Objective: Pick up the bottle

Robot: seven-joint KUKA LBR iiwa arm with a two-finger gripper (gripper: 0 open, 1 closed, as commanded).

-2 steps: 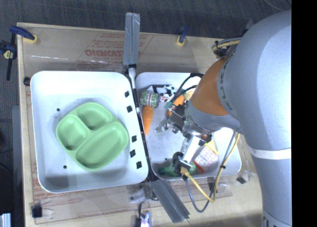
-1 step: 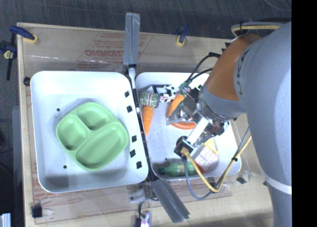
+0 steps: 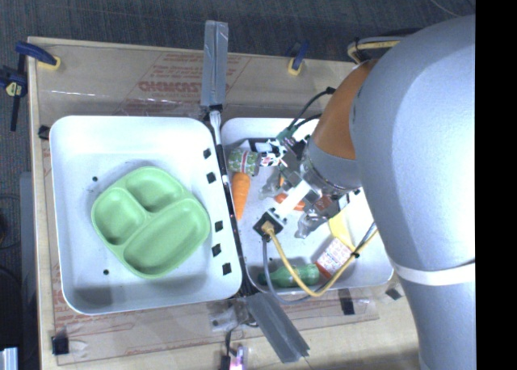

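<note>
Bottle [image 3: 292, 274], green, lying lengthwise along right bin's [image 3: 242, 130] near wall; tool [image 3: 311, 219] grip state indiscernible.

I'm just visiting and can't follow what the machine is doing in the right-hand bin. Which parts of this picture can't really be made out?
- End effector: small and cluttered by cables; what it is doing is unclear.
- Green bottle: partly crossed by a yellow cable.
- Right bin: much of it lies under the grey arm.
- Small packet: its label is too small to read.
</note>
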